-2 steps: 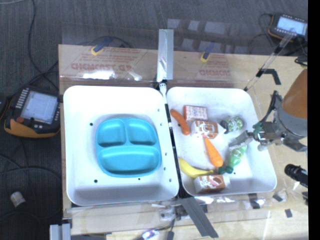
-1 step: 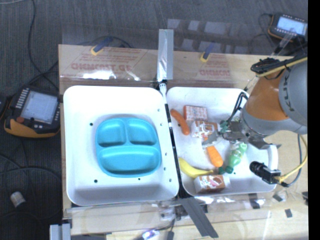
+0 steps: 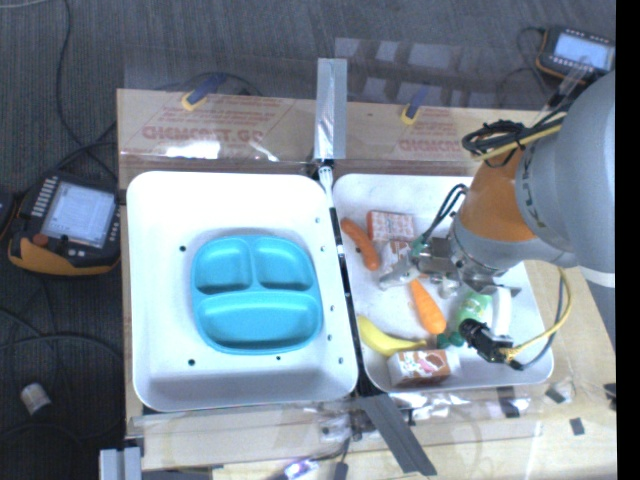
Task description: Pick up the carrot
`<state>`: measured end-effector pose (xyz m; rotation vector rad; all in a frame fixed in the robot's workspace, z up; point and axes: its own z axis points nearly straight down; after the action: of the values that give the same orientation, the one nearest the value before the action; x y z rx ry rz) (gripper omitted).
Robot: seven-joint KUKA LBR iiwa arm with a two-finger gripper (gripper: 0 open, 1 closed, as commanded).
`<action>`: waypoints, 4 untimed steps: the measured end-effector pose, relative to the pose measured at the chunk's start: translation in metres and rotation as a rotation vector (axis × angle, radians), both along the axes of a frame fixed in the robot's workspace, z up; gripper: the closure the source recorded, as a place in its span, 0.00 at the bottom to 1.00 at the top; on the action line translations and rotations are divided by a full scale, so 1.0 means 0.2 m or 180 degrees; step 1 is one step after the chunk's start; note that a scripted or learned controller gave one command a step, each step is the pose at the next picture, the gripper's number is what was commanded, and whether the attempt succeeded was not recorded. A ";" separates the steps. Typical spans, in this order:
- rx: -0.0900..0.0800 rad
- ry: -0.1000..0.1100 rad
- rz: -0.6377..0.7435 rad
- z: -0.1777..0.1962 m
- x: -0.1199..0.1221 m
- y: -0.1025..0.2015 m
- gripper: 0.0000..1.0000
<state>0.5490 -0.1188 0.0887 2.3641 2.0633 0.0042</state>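
Just left of the gripper (image 3: 432,268), whose state I cannot tell, two carrots (image 3: 428,306) (image 3: 360,244) are risking my grabbing wrongly.

carrot (image 3: 428,307): orange, tapered, lying flat in my right bin, roughly mid-bin, pointing up-left to down-right. thicker end toward the near side. second orange carrot-like piece (image 3: 360,244) lies by the bin's left wall, also slanted

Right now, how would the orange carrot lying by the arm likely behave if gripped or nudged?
The tapered orange carrot looks like stiff moulded plastic, so probably light and rigid. Its smooth rounded sides may slip or roll, perhaps against the yellow banana below it.
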 end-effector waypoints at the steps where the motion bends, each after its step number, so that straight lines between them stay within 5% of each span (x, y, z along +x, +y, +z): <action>1: 0.0009 -0.0014 -0.0001 0.05 0.01 0.00 1.00; 2: -0.0009 0.0024 -0.0188 0.60 0.01 0.00 1.00; 3: -0.0010 0.0025 -0.0189 0.60 0.01 0.00 0.00; 4: 0.0004 -0.0008 -0.0842 0.00 -0.13 -0.01 0.00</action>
<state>0.5229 -0.1214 0.0885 2.6145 1.7329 0.0078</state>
